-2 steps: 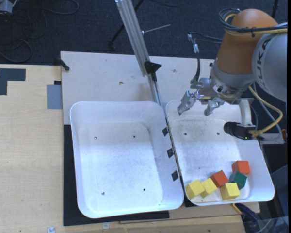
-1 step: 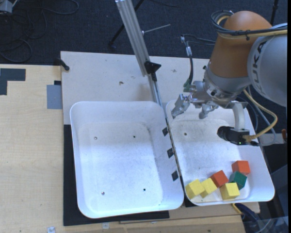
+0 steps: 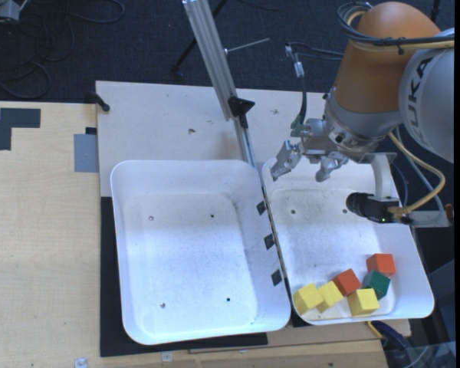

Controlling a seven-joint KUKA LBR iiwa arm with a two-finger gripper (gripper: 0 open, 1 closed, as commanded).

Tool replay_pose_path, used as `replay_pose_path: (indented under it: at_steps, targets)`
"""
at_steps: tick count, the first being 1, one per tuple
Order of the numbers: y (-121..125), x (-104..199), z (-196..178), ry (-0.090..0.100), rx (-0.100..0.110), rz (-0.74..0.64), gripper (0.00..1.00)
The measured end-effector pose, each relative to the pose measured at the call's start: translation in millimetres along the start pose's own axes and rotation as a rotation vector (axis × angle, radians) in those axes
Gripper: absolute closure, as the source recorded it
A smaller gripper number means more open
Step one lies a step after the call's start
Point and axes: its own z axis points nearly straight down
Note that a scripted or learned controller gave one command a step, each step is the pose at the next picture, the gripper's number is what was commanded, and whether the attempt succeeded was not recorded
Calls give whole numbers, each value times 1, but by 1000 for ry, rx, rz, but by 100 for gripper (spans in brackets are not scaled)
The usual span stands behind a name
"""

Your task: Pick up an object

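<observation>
The left bin (image 3: 130, 205) carries no blocks. In the right bin (image 3: 414, 301), the gripper (image 3: 307, 163) hangs open over the far edge, gripping nothing, while the blocks, yellow (image 3: 310, 297), orange (image 3: 347, 281), red (image 3: 381, 264) and green (image 3: 379, 283), cluster in the near right corner, well apart from the jaws.

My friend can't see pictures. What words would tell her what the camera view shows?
A grey and orange robot arm holds its open gripper above the far end of the right white bin, holding nothing. Red, orange, green and yellow blocks sit bunched in that bin's near corner, beside the left white bin.
</observation>
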Motion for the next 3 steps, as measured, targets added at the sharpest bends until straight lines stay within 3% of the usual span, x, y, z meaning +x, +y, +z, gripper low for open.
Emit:
replay_pose_path:
  at_steps: [1,2,3]
  targets:
    - [-3,13,-11,0,1,0,0]
    - [-23,20,-23,0,3,-1,0]
    - [-53,84,-3,1,7,-4,0]
